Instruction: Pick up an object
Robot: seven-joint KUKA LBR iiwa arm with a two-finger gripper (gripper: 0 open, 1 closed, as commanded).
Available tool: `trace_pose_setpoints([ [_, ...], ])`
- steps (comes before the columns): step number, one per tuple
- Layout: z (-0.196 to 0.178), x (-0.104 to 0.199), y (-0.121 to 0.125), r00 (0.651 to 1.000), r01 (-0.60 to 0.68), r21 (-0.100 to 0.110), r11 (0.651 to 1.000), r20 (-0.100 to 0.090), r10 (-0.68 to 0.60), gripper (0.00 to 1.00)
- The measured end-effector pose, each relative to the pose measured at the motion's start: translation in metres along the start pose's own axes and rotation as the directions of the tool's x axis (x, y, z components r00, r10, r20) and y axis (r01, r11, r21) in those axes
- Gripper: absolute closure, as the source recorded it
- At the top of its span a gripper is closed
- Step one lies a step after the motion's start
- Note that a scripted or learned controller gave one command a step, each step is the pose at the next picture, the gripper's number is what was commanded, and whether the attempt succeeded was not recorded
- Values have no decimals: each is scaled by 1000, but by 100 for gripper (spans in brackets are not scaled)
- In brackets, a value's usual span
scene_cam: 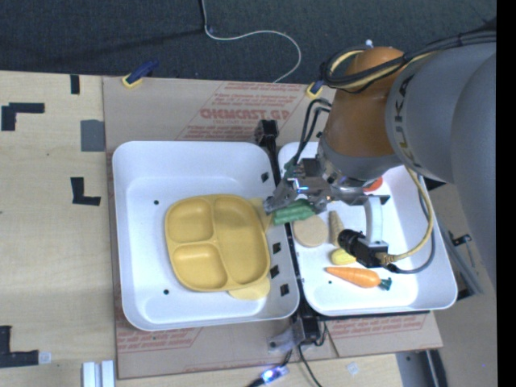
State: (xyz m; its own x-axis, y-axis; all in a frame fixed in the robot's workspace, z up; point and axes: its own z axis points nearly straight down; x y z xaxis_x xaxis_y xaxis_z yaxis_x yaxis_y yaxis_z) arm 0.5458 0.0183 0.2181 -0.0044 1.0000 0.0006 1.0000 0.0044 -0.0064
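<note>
The small green elongated plastic object (292, 213) sits at the seam between the two bins, over the inner rim of the right-hand shallow white bin (419, 293) and just beside the left-hand shallow white bin (129, 216). It looks stubby and smooth, maybe a toy veg; dark green, lying roughly horizontal w/ its left end poking toward the left bin. Too small to tell more of its shape.

The two-finger gripper (297, 193) is right above it, at the end of the grey arm w/ its orange band (363, 123). Metal finger parts seem to straddle the green piece, but I can't tell how wide they stand or whether the piece is truly pinched btwn them vs. just lying under them.

Judgement on doing this step well: centre the fingers across the short axis of the green piece, close firmly, then lift straight up so it doesn't snag on the rims. The rim position is awkward; the piece could roll or tip off into either bin if nudged sideways.

Nearby in the right bin: a round tan disc-like piece (307, 232) just below the green one, a small yellow piece (343, 257), an orange carrot-shaped toy (355, 276). The left bin holds a yellow compartment tray (216, 242), well clear of the gripper.
</note>
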Motion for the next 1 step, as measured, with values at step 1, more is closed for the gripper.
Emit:
trace_pose_setpoints([
  [1, -12, 42, -37, 1000, 2, -1, 1000, -1, -2, 100],
])
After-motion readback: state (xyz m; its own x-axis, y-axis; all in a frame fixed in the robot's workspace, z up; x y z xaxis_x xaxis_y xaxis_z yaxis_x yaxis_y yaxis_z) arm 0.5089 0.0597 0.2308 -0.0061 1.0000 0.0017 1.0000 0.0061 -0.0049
